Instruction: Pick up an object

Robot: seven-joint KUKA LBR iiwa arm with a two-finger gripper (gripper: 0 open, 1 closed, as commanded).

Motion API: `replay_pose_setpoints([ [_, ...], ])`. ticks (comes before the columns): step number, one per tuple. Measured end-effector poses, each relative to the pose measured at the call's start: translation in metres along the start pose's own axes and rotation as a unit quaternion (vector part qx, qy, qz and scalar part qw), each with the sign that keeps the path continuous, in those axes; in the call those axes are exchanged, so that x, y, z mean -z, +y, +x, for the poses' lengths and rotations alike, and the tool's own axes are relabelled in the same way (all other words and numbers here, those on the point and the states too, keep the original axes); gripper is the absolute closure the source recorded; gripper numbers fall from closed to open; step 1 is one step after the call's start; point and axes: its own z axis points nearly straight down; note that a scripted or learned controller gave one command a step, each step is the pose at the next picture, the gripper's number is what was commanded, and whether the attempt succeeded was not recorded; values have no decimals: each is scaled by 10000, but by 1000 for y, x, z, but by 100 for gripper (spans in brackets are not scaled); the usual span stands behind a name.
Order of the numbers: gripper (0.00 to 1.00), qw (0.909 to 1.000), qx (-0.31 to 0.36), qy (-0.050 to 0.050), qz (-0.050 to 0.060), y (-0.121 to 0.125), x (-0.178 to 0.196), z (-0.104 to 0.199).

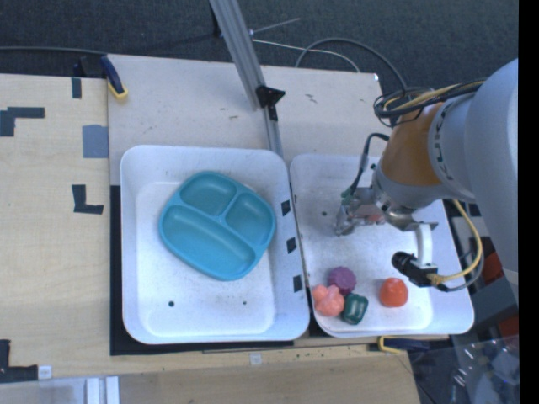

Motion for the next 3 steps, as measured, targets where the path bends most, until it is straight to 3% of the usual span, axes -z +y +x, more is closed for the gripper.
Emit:
replay_pose_setpoints([
  [3, 100, 10000, -4, -3, -22, 13, 139, 5],
])
